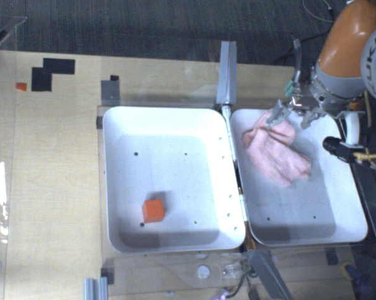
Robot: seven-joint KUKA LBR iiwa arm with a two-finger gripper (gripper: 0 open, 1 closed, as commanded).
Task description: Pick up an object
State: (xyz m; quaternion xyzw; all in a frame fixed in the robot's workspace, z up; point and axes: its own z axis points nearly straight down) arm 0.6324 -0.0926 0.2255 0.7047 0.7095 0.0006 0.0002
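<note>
A pink cloth (277, 152) is lifted above the right bin (344, 224), long axis slanting from its pinched upper end down-right; it is held between the gripper's (292, 115) narrowly closed fingers.

My one camera sits fixed above the counter (50, 167), looking down at a slant from moderate height, both white bins (169, 136) within frame.

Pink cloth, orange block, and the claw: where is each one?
Pink cloth (277, 152): camera view, middle of the crumpled fabric.
Orange block (153, 210): camera view, its top face.
Claw (292, 115): camera view, between its fingertips.
</note>
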